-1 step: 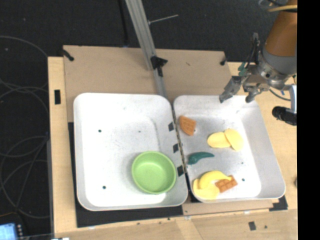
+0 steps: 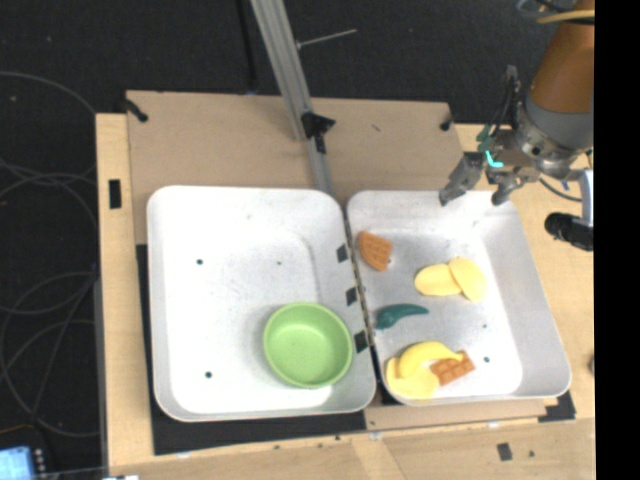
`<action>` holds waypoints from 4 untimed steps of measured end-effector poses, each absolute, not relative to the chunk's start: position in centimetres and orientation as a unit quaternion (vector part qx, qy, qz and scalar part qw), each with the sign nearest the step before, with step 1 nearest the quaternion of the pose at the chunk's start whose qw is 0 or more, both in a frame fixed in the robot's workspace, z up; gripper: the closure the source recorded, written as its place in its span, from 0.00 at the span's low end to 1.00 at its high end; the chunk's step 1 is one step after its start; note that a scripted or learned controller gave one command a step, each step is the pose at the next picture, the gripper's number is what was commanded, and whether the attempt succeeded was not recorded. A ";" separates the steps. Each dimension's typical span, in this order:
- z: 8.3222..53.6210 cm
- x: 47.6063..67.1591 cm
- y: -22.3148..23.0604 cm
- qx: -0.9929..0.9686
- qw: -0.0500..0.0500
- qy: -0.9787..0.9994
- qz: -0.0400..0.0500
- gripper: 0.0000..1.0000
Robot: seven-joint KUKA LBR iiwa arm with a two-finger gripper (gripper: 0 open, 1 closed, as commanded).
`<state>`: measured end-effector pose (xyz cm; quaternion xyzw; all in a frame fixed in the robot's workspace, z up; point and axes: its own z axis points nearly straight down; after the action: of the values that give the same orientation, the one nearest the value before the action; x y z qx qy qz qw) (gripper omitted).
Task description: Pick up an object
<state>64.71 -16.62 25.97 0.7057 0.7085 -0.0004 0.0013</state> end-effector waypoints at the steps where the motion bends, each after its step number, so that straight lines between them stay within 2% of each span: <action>1: 21.5 64.6 -17.5 0.707 0.000 0.707 -0.002 0.00; 3: 12.9 64.6 -18.6 0.708 0.000 0.706 -0.002 0.00; 4: 14.4 64.7 -18.7 0.708 0.003 0.707 0.000 1.00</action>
<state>64.73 -18.66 14.41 0.7076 0.7066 0.0001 0.0032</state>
